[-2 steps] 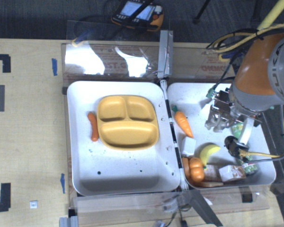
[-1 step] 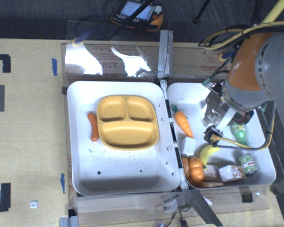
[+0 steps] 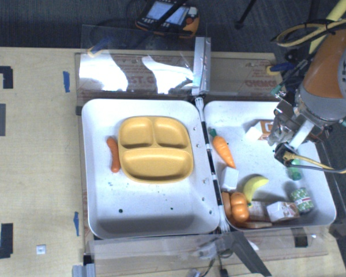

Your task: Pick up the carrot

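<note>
Left bin (image 3: pixel 98 172): a yellow divided plate (image 3: pixel 155 149) is sitting mid-bin, with an orange sausage (image 3: pixel 113 153) lying just beside its left edge. Right bin (image 3: pixel 323 183): the carrot (image 3: pixel 223 150) is lying near the left wall, tip pointing lower right, nothing touching it. The gripper (image 3: pixel 288 140) is hovering well apart, toward the right side; jaw state cannot be told.

Both bins are white — the left bin (image 3: pixel 98 172) speckled with a few dark dots, the right bin (image 3: pixel 326 183) plain. The divided plate (image 3: pixel 155 149) is mustard yellow. Beside it lies an orange-red sausage (image 3: pixel 113 153). The carrot (image 3: pixel 223 149) is bright orange with a green tip — the banana (image 3: pixel 255 185) is yellow, the small pumpkin (image 3: pixel 239 206) orange. The can (image 3: pixel 301 199) shows green and white. The counter (image 3: pixel 34 154) is pale tan with black corner marks and blue tape bits. The arm (image 3: pixel 331 68) is grey with an orange band.
</note>
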You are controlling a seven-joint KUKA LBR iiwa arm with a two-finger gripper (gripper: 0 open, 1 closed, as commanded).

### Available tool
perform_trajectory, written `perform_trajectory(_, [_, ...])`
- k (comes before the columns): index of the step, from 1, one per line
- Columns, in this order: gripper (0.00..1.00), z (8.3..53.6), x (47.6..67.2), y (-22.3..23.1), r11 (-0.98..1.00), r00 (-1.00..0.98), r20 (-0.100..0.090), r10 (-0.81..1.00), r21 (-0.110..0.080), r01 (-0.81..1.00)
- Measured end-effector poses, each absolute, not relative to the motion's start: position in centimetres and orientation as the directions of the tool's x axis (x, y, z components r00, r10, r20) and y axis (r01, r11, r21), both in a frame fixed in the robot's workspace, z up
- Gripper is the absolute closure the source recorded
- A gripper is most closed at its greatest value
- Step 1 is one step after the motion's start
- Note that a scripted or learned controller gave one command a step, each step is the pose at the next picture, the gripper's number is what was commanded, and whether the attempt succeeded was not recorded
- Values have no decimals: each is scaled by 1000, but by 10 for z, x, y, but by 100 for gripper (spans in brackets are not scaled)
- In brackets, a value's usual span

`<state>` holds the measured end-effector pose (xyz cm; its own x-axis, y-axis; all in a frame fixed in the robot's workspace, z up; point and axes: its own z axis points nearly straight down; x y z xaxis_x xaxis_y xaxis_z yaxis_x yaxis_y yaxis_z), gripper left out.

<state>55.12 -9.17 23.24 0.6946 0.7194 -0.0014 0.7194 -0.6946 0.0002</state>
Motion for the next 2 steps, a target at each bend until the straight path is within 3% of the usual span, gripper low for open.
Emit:
perform_trajectory(1, [100, 209, 605, -26, -783, 783, -1, 622, 0, 622])
perform_trajectory(2, [100, 218, 538, -30, -524, 524, -2, 852, -6, 852])
